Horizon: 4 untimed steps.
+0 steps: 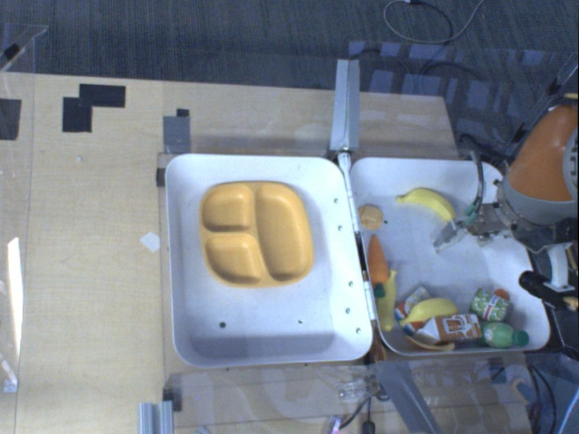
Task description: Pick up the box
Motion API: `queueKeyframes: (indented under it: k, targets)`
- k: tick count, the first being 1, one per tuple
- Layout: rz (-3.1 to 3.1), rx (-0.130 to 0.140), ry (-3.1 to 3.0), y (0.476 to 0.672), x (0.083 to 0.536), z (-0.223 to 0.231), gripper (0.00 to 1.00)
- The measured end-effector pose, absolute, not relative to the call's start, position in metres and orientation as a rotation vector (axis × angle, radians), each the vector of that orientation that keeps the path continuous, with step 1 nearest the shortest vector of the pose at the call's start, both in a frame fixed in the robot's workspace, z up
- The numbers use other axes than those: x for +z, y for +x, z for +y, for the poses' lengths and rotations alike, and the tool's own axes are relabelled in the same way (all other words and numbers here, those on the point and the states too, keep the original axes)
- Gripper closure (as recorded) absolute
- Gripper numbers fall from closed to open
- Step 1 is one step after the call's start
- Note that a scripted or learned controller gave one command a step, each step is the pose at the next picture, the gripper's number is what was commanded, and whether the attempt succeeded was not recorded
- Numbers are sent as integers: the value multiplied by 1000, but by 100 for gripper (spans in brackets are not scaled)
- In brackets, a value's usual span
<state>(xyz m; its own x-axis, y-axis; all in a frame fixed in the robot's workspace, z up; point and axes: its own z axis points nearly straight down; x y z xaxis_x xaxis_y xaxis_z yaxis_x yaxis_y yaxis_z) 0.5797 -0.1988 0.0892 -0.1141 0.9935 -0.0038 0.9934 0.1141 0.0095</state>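
The box (451,327) is a small orange-brown and white carton. It lies flat at the front of the right bin (507,269), wedged among other items. My gripper (455,231) hangs over the middle of that bin, behind the box and well apart from it. Its fingers are open and hold nothing. The arm's orange band (547,156) is at the right edge.
Around the box are a yellow banana (431,309), a green can (491,304) and a green bottle (503,335). Another banana (429,202) lies just left of the gripper. A bun (370,215) and a carrot (377,260) sit by the divider. The left bin (190,315) holds a yellow sectioned tray (257,232).
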Motion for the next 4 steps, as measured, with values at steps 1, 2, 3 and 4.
queueKeyframes:
  k: [1, 2, 3, 4]
  targets:
    - [2371, -1, 2073, 668, 88, -202, 0]
    - [2372, 0, 2072, 668, 88, -202, 0]
    - [2372, 0, 2072, 668, 88, -202, 0]
    - [2377, -9, 2064, 668, 99, -203, 100]
